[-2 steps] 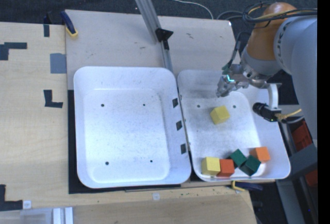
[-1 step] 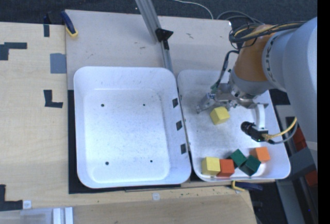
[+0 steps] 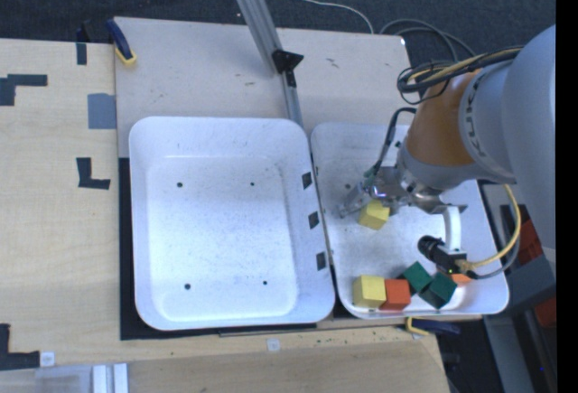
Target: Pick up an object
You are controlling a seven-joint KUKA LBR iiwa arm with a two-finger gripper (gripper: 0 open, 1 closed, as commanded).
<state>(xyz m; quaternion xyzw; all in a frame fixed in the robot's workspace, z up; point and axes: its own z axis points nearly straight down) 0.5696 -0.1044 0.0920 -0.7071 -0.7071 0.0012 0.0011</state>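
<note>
Reaching into the right bin (image 3: 479,201) from the right, our pincer (image 3: 366,201) is hovering low over the bin floor, right at a yellow block (image 3: 374,217) that is sitting just below its tips. We cannot tell whether it is gripping that block. We are judging this as the grasp step, with the lift not yet made. Next we are needing a firm closure and a straight rise. Another yellow cube (image 3: 368,290), an orange cube (image 3: 396,294) and two green blocks (image 3: 428,283) are lying clustered at the bin's near edge.
</note>
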